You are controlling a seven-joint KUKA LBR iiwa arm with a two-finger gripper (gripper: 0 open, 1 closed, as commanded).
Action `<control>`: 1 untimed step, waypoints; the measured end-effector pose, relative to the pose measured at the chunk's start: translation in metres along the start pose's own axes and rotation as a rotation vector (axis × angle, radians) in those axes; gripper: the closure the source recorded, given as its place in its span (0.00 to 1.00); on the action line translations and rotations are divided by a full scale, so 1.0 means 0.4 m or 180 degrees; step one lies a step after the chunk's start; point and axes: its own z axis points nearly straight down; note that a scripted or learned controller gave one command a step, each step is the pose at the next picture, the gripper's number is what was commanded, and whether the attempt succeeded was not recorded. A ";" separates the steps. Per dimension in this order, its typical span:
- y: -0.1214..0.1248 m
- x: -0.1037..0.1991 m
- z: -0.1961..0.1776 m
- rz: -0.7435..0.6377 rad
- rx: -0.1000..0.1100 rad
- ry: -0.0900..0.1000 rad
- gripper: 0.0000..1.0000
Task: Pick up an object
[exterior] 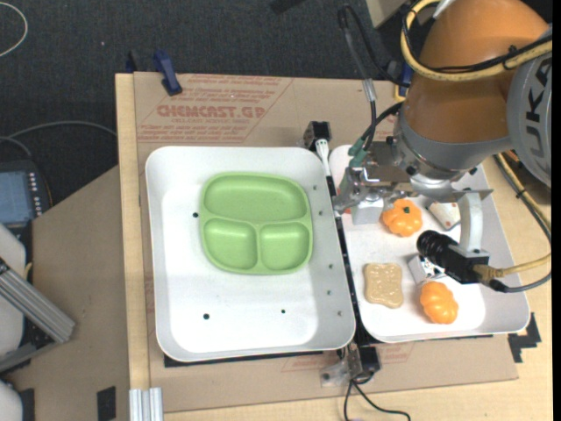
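In the right bin [504,318] lie two small orange pumpkins, one [402,218] near the middle and one [439,302] toward the front. A tan biscuit-shaped piece [384,284] rests at the bin's front left. My gripper [372,198] hangs over the back left part of this bin, under the large orange wrist band, just left of the nearer-middle pumpkin. I see nothing held in it, and the wrist hides much of the bin's back half.
The left bin [171,261] holds a green divided plate [256,221]. A small whitish object [443,210] lies right of the middle pumpkin. The rim between the two bins runs just left of my gripper. Cables trail at the right.
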 end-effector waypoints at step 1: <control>-0.075 0.091 -0.078 0.0007 -0.0004 -0.0006 1.00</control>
